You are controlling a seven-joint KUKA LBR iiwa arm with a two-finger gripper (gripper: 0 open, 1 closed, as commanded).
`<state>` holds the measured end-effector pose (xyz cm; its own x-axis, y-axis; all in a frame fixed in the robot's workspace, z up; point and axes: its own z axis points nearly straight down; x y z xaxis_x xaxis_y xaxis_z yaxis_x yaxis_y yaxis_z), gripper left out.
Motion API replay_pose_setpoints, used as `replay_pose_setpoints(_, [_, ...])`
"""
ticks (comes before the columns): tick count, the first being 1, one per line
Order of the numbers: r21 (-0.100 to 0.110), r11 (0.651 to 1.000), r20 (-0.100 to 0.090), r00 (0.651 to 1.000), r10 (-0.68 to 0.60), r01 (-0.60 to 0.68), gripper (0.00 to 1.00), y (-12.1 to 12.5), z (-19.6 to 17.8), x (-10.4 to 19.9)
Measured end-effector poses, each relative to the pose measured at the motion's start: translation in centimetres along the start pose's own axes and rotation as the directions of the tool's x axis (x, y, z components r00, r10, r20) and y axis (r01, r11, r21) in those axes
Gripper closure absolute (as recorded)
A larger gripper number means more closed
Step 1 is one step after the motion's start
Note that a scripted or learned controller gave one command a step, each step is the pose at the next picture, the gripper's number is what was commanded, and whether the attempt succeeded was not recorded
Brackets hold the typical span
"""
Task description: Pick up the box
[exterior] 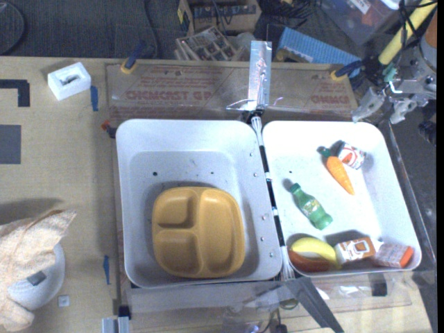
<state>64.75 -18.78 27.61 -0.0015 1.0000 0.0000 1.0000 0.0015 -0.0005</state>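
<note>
Where the right bin (pixel 395 186) met its near wall, your box (pixel 356 249) lay flat beside the banana (pixel 313 247), an orange packet (pixel 396 254) on its other side. Farther back sat a green bottle (pixel 311 206) and a carrot (pixel 339 173). The gripper (pixel 388 97) hovered beyond the far corner; its opening you couldn't tell.
</note>
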Motion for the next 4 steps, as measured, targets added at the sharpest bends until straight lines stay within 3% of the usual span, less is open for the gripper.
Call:
replay_pose_setpoints(1, [-0.002,0.999,0.001,0.999,-0.041,0.041,0.00,-2.3,10.9,-0.4])
replay_pose_setpoints(2, [0.004,0.973,-0.005,0.973,-0.232,0.232,0.00,2.0,19.1,-1.0])
replay_pose_setpoints(3, [-0.009,0.972,0.006,0.972,-0.235,0.235,1.00,2.4,17.6,-1.0])
replay_pose_setpoints(4, [-0.003,0.992,0.002,0.992,-0.125,0.125,1.00,-4.0,2.4,0.1])
